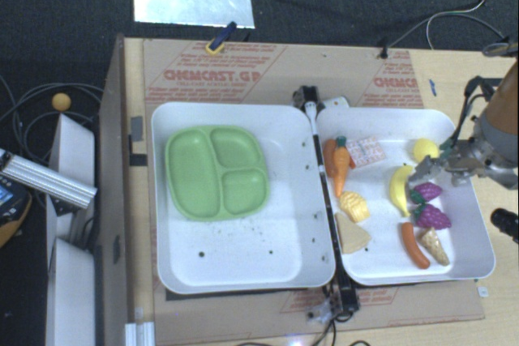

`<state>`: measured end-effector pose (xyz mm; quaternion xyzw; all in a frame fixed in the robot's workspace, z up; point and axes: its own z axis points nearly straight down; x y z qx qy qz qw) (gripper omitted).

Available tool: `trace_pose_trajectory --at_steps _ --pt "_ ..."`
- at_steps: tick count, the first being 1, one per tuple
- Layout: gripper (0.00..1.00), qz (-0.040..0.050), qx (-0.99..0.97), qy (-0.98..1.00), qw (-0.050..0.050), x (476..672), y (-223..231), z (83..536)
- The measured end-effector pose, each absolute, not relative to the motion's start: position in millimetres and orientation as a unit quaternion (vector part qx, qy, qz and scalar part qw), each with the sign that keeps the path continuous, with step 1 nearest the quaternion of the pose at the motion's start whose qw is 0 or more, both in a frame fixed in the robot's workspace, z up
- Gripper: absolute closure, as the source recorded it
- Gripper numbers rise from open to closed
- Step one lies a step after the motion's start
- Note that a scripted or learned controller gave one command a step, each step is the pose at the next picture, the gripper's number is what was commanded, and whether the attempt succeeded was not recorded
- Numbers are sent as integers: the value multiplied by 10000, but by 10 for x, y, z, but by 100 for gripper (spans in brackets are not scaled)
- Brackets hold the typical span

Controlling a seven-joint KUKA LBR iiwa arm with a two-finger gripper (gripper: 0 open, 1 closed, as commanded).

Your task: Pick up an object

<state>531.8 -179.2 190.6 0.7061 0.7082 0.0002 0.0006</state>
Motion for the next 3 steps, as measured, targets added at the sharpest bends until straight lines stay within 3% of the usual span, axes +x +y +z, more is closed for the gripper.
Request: trace_pose_trajectory --at_steps 1,2,3 --pt "0 39 7063 7078 118 5515 -1786 1074" --pt "100 67 7062 7078 179 5549 -1802 1216" --pt "0 67 7062 7078 174 5548 -1800 1214"
